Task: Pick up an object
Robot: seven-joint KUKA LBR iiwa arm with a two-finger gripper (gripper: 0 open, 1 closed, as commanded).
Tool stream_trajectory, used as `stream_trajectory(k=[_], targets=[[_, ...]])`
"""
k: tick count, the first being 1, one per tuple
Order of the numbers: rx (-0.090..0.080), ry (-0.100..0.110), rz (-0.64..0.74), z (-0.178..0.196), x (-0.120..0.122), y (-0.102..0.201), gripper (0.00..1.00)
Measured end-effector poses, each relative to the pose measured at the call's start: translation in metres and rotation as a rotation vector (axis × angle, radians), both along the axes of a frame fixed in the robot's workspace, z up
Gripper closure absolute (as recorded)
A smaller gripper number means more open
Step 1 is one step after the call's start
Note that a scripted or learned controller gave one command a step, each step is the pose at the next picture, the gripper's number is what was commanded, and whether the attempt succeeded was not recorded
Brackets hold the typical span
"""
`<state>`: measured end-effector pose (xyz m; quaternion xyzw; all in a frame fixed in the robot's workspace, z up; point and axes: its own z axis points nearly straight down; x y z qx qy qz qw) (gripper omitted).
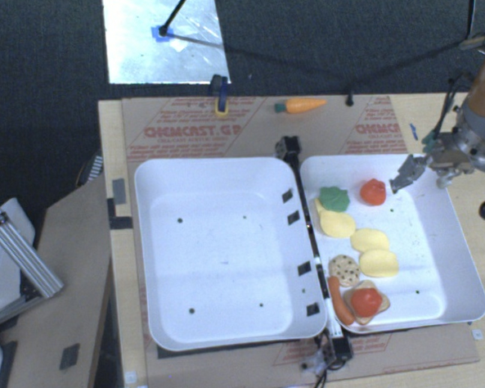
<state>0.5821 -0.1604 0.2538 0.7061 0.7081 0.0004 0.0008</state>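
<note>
The right bin [454,242] holds several toy foods. A red tomato-like piece [373,192] and a green leafy piece [334,198] lie near its far side. Three pale yellow pieces [335,223] [369,239] [379,263] run down the middle. A speckled cookie [343,266], an orange sausage [339,300] and a red piece on toast [365,300] sit near the front left corner. My gripper [405,176] hangs over the bin's far right part, just right of the red tomato-like piece, with nothing seen between its fingers.
The left bin [158,227] stands beside the right one, with a black clip strip [303,226] along the shared wall. An orange carrot [299,106] lies on the bench behind the bins. A blue-yellow clamp [219,96] sits at the back edge.
</note>
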Motion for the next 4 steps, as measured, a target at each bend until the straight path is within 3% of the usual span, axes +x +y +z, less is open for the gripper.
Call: stream_trajectory(k=[1, 2, 3, 4], targets=[[0.001, -0.001, 0.004, -0.159, 0.019, 0.020, 0.00], [0.001, 0.012, -0.002, -0.169, 0.048, 0.051, 0.00], [-0.003, 0.075, -0.018, -0.172, 0.072, 0.058, 0.00], [0.010, 0.075, -0.016, -0.171, 0.073, 0.029, 0.00]])
